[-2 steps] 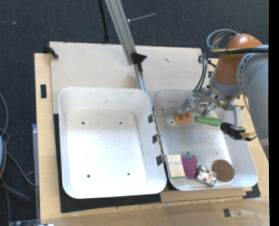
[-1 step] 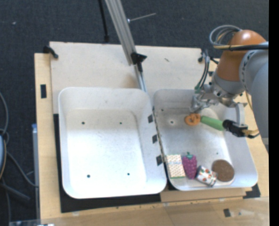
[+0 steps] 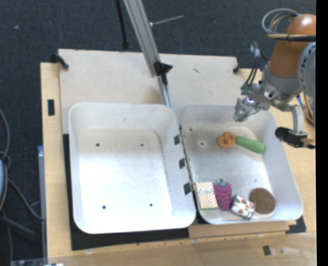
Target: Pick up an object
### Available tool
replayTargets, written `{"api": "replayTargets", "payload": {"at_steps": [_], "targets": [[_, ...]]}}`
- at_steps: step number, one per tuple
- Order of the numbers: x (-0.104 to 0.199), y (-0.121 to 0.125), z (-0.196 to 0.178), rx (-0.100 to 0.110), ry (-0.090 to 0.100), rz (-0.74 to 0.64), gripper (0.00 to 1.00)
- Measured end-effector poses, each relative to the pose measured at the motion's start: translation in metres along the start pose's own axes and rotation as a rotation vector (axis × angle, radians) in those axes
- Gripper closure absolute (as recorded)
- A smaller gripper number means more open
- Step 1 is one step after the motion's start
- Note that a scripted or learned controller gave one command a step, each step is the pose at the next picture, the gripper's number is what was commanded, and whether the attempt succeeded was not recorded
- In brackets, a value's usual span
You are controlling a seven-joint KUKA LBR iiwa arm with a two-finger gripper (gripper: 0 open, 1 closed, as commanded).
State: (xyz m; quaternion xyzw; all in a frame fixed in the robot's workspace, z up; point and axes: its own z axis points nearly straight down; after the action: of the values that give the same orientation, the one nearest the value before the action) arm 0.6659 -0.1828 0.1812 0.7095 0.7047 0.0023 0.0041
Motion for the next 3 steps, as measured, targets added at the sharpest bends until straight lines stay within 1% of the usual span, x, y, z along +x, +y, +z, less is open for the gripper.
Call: {"api": "replayTargets", "payload": {"at_steps": [1,2,3], "targets": [[-0.002,0.002,-0.056,0.0,0.0,-0.004,1.0],[0.039,-0.011,-0.062,0.007,0.003,-0.012,1.0],[0.092,-0.033,-0.054,0.01,0.003,-0.012,1.0]]}}
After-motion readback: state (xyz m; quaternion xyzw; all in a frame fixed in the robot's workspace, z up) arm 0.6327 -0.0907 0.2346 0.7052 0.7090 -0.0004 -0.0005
